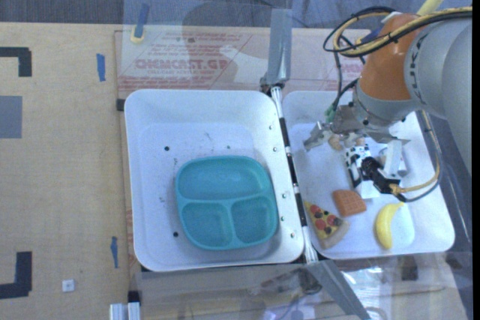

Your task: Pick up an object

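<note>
My gripper (331,139) hangs over the upper left part of the right bin (431,236), open, with nothing between its fingers. Below it in that bin lie a toy pizza slice (325,223), an orange-brown bread piece (349,202) and a yellow banana (386,225). The bread piece is the closest of the three, a short way below and right of the gripper. A teal divided plate (225,201) rests in the left bin (154,116).
The ridge between the two bins (288,168) runs just left of the gripper. A clear plastic sheet with red print (187,60) lies behind the bins. The arm's grey and orange wrist (397,79) covers the right bin's far corner.
</note>
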Robot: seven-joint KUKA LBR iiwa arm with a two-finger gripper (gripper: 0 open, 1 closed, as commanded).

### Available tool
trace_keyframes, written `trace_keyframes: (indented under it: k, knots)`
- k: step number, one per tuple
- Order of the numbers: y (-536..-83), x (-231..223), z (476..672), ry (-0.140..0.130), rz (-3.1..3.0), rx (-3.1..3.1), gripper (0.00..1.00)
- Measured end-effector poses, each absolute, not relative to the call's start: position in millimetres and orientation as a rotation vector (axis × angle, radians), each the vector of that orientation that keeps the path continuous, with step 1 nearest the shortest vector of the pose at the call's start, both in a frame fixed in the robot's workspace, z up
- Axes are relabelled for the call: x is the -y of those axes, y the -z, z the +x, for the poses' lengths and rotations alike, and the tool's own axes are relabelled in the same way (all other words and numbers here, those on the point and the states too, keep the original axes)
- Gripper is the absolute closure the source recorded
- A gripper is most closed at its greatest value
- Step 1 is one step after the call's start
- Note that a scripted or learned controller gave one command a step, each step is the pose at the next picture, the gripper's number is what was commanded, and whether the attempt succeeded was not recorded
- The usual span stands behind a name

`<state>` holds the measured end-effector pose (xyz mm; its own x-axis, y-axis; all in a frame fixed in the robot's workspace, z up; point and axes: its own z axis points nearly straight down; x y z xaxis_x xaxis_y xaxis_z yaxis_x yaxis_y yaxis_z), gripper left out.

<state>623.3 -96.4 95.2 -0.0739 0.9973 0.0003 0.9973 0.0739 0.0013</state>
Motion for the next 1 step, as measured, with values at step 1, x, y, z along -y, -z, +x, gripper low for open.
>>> trace_keyframes:
  k: [1]
  knots:
    - [-87.7,161.1,615.4,-0.005,2.089,-2.337,0.0]
